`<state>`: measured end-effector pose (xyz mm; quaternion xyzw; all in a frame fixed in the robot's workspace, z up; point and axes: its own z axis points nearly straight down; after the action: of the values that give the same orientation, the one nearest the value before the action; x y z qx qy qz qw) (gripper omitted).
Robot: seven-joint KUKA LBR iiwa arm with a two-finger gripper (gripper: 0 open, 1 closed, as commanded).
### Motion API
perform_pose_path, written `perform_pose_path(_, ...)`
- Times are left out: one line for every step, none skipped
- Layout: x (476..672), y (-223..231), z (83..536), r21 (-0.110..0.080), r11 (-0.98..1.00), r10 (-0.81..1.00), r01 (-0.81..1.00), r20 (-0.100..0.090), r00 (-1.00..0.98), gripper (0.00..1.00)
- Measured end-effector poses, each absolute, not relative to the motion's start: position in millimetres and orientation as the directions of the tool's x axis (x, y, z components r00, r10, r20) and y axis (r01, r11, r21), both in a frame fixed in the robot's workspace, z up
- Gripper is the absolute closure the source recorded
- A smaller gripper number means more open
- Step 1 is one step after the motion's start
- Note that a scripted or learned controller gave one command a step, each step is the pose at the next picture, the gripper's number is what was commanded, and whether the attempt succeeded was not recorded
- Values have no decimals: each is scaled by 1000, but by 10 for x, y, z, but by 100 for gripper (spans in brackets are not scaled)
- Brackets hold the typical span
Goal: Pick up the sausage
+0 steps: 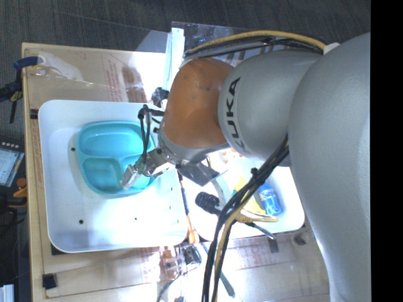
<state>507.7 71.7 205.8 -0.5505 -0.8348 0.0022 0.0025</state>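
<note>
Metalwork of the gripper point(134, 176) sat low over the turquoise dish point(107, 145), at that dish's lower right rim, close to where the smaller of its two compartments met the edge. Whether the gripper was apart or together could not be told from this slanted view. The dish, a shallow two-part tray with a larger hollow above and a smaller one below, lay in the left bin point(56, 219), with white bin floor showing on every side of it. Just right of the dish, the grey arm point(277, 106) with its orange band point(195, 106) covered most of the right bin point(291, 222). Well to the right of the dish, in the strip of that bin left uncovered, lay a blue packet point(269, 200) with a yellow item point(255, 214) just beside it. Where the sausage lay could not be told, since the arm hid much of the ground right of the dish.
</note>
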Motion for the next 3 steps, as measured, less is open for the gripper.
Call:
perform_pose_path(5077,718,2058,-6,394,919,919,2,-394,0)
perform_pose_path(5077,718,2058,-6,394,919,919,2,-394,0)
perform_pose_path(5077,718,2058,-6,394,919,919,2,-394,0)
